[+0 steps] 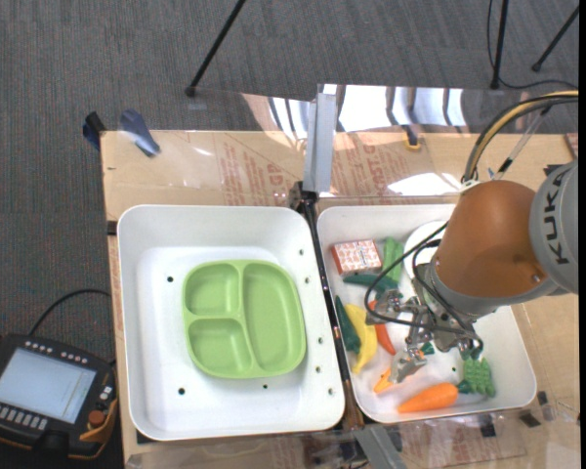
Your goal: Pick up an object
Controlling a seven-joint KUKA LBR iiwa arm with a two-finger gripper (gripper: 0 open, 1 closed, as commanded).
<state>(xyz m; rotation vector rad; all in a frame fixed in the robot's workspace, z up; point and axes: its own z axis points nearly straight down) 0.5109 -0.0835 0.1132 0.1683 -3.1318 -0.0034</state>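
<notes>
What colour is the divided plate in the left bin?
Light green; the divided plate shows plainly in the camera view.

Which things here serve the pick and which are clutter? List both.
For the job: gripper; right bin with carrot, banana, red box, green brush.
Lying about: green tray, left bin, pendant.

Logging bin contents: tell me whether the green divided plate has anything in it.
Empty. The green divided plate lies flat in the left bin, and all three compartments show bare green; the toys sit in the right bin.
</notes>
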